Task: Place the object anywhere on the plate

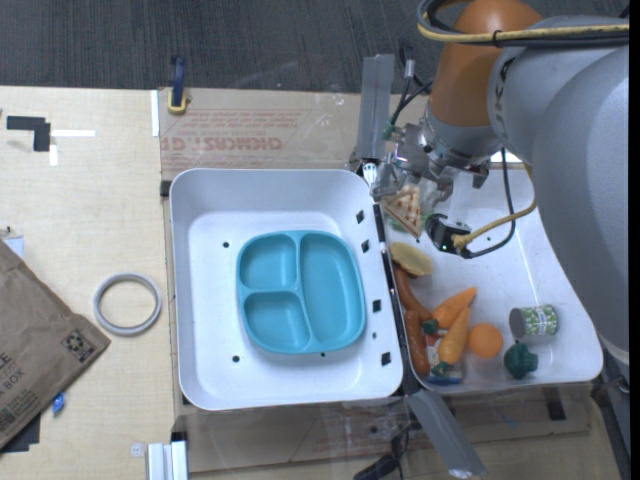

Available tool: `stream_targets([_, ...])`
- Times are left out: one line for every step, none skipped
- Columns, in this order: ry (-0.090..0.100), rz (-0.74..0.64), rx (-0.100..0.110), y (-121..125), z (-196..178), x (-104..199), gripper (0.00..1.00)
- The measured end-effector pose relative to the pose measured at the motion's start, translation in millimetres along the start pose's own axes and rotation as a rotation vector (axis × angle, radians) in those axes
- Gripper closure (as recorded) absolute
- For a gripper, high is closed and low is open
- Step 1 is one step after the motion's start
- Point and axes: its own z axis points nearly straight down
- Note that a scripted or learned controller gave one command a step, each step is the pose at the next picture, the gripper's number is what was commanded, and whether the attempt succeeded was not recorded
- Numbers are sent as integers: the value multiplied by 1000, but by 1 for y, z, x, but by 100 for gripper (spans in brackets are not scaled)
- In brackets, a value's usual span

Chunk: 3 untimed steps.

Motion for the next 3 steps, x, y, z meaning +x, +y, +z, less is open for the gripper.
stream_targets([0, -56, 0, -47, 0, -34, 100])
stream_targets([0, -253, 0, -122, 0, 34, 100])
stream_targets([0, -253, -1, -121, 0, 34, 0])
